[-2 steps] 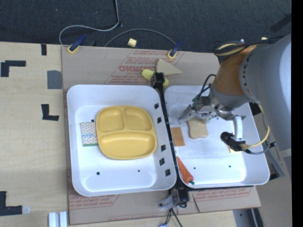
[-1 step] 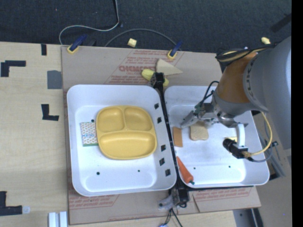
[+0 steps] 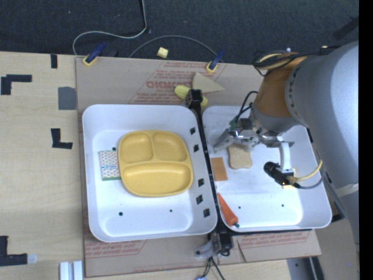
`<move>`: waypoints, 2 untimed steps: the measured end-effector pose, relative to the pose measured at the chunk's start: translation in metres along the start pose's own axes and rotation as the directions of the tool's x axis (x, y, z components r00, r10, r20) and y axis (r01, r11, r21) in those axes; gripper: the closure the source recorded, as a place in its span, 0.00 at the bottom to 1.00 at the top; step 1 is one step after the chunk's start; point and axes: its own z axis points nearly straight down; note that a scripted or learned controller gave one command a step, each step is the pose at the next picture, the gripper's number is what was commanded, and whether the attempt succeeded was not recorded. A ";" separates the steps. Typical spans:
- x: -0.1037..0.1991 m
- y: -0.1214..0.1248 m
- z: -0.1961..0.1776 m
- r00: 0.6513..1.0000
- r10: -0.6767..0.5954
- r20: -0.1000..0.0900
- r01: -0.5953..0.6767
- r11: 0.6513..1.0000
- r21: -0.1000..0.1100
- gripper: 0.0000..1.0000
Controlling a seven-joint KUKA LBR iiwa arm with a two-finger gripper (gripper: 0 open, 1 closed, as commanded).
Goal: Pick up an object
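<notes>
In the right bin [image 3: 303,214] lies a pale tan, bread-like piece [image 3: 240,159], with a flat brown square [image 3: 218,168] just to its left. An orange carrot-shaped piece [image 3: 228,210] rests near the bin's front left corner. My gripper [image 3: 241,139] hangs directly over the far edge of the tan piece, close to it or touching it. The grey arm with its orange band [image 3: 273,95] reaches in from the right and hides the bin's far right part.
The left bin [image 3: 93,214] holds a yellow divided plate [image 3: 155,162] and a small patterned block [image 3: 108,164] at the plate's left. A black divider [image 3: 201,156] runs between the bins. A yellow object [image 3: 183,91] and a tan wedge [image 3: 207,83] lie behind them on cardboard.
</notes>
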 end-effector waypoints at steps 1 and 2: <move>-0.024 0.005 0.001 1.000 0.000 -0.008 0.000 1.000 0.001 0.00; -0.025 0.006 -0.011 1.000 -0.002 -0.001 0.001 1.000 -0.006 1.00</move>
